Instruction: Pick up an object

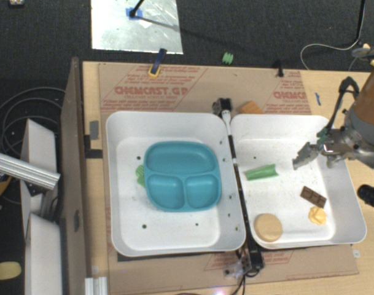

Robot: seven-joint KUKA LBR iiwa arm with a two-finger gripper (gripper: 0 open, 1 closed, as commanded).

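While the arm [365,118] reaches in from the right, its gripper [304,154] hangs over the upper middle of the right bin [352,226], with nothing visible between its fingers; whether the claw is wide or narrow cannot be told at this size

Right bin, contents:
- green stick [261,173], lying near the left wall, just below and left of the gripper, apart from it
- brown bar [312,196], tilted, toward the lower right
- yellow lump [317,215], just below the brown bar
- tan round disc [268,227], at the lower left corner

Left bin [122,226], contents:
- blue divided plate [182,174], three compartments, centred
- green item [139,175], mostly hidden under the plate's left edge
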